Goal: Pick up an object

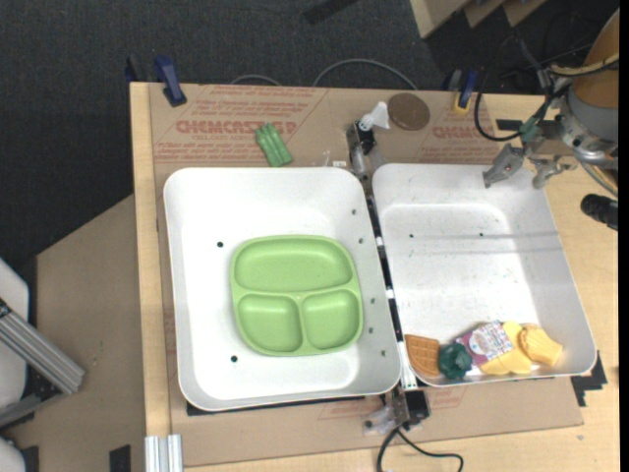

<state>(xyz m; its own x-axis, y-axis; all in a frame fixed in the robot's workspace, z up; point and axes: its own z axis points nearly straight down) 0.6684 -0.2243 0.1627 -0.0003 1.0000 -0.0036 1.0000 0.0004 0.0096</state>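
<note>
Pincer (522, 164) at far right corner of right bin (472, 264), fingers spread, nothing between them. Toy food pile (491, 350) lies at near edge of same bin, well apart from pincer. Green divided plate (295, 293) sits in left bin (197, 224). Judgement: pick not yet made; approach, descent, grasp all remain.

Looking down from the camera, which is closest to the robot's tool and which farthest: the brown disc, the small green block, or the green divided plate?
From the tool, above the right bin's far edge:
1. Brown disc, on the cardboard behind the bins.
2. Small green block, on the cardboard behind the left bin.
3. Green divided plate, in the left bin.
</note>
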